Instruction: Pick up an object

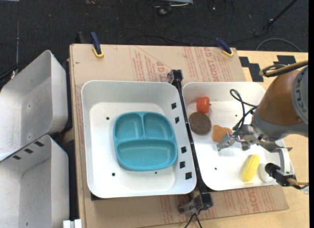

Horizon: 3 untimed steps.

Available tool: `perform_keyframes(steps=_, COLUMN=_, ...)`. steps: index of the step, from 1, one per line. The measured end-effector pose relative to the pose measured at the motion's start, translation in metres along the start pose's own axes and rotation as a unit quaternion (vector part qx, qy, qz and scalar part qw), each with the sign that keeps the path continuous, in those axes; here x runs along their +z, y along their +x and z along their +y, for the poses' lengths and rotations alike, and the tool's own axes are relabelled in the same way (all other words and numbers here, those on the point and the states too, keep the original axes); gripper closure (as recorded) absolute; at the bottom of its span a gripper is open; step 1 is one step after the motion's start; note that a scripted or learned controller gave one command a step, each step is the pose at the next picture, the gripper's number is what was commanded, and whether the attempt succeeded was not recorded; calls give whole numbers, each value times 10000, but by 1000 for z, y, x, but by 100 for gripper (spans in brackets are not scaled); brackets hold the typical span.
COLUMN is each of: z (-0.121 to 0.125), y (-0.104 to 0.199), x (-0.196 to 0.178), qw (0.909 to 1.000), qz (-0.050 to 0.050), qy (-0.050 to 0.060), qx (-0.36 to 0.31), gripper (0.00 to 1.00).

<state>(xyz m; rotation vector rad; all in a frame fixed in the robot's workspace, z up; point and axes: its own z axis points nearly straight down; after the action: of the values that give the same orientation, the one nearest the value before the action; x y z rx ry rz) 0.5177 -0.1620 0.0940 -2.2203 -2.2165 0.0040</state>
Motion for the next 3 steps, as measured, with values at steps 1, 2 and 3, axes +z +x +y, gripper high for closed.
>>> perform_keyframes(steps=1, z=1, y=0, x=-13, qw=10000, qz=-6, qy=-27, qx=7, gripper=100)
perform_keyframes(steps=2, z=-4, y=-8, x=-70, qw=10000, qz=-16, qy=-48, qx=4, gripper=100)
perform_keyframes(steps=3, z=5, y=-2, x=-126, qw=10000, qz=-17, qy=-58, qx=-28, gripper=100)
